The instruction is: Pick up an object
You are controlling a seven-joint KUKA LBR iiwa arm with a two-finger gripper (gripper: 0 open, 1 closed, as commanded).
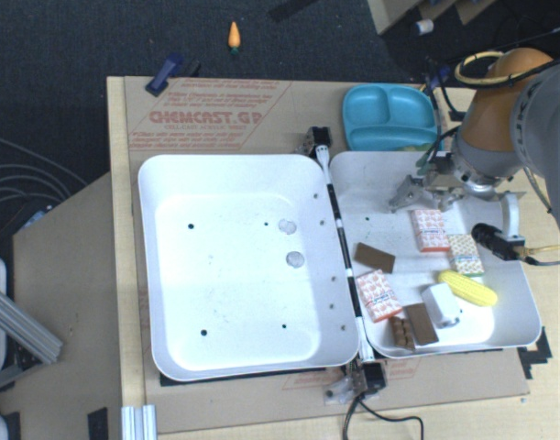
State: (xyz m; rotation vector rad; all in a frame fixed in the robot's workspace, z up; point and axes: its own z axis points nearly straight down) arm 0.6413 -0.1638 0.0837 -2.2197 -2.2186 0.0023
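The robot arm (499,108) reaches in from the right, and its claw (426,191) hangs low over the far part of the right bin (371,177). The view does not let one tell if the claw is wide or narrow. Nothing can be seen in its grip.

The things to pick lie in the right bin. A red and white box (431,229) lies just near of the claw. Beside it, to the right, is a small pale packet (466,253). A yellow toy like a banana (470,289) lies near the right wall, touching a white block (442,303). A brown bar (374,258) lies close to the left wall of this bin. Nearer, there is a second red and white box (378,296). Two more brown pieces (413,326) lie at the near edge.

The left bin (170,181) sits beside it on the table (133,154). A blue tray (389,115) rests on the table just beyond the right bin. A blue clip (163,76) lies at the table's far left corner.
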